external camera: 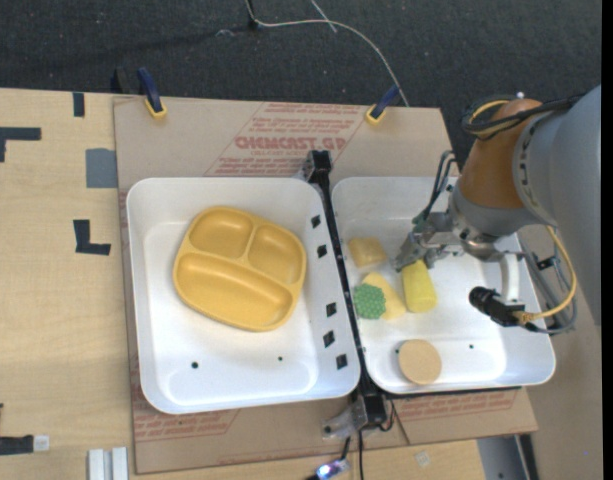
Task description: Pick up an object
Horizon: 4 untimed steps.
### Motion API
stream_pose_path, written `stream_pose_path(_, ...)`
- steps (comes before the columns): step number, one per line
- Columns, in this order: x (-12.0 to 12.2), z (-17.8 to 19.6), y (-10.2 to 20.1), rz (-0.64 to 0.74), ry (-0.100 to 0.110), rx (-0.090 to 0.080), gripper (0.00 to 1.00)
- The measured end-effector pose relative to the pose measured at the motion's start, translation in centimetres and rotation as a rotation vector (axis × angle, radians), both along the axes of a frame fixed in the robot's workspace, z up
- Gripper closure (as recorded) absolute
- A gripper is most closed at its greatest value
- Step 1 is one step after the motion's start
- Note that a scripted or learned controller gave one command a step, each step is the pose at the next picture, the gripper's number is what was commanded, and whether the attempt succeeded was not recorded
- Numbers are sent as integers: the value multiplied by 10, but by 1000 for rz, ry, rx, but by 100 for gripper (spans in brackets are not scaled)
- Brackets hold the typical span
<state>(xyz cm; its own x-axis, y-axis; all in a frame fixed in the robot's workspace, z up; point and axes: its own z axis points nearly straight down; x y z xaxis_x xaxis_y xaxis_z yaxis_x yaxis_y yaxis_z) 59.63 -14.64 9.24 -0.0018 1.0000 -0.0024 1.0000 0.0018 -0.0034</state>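
The grey arm (546, 168) reaches into the right white bin (486, 368). Its gripper (418, 258) sits at the far end of the yellow rectangular block (418, 288); how wide it stands cannot be told. Left bin (156, 368) holds a yellow divided plastic plate (240, 266).

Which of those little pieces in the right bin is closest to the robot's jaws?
The bright yellow block, right beneath the gripper. The pale yellow lump, green ball and tan disc sit farther off.
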Motion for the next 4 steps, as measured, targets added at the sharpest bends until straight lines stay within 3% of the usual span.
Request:
stream_pose_path(2, -3, 101, 7, 0, -2, 3, 100)
stream_pose_path(3, 7, 153, 12, 1, -4, 2, 100)
stream_pose_path(4, -21, 148, 62, 3, 3, 4, 100)
